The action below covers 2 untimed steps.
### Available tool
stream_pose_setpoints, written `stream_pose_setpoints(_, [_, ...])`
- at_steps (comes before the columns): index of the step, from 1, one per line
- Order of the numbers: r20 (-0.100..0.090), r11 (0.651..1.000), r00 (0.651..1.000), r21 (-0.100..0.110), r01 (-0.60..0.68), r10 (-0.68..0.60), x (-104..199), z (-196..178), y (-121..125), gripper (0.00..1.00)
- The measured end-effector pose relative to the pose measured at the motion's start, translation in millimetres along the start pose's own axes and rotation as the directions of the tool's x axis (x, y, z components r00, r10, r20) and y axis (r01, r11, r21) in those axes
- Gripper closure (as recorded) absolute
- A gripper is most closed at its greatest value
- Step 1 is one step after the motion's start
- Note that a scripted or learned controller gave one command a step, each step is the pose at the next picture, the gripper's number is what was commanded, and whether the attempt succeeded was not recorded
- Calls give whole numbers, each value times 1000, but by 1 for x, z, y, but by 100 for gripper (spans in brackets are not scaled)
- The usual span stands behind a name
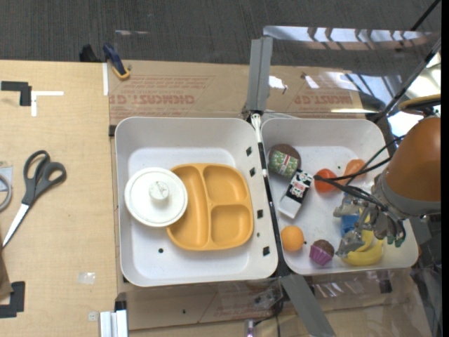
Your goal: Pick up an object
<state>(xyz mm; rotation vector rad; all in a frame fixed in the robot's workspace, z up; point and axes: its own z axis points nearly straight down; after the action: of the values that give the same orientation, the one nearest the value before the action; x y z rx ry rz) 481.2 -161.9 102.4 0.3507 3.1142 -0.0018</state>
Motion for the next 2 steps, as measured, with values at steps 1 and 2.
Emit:
stream_pose_setpoints(1, [5, 1000, 1000, 1, 2, -2, -2, -10, 0, 100])
stream_pose_setpoints(2, [5, 1000, 1000, 1, 2, -2, -2, -10, 0, 0])
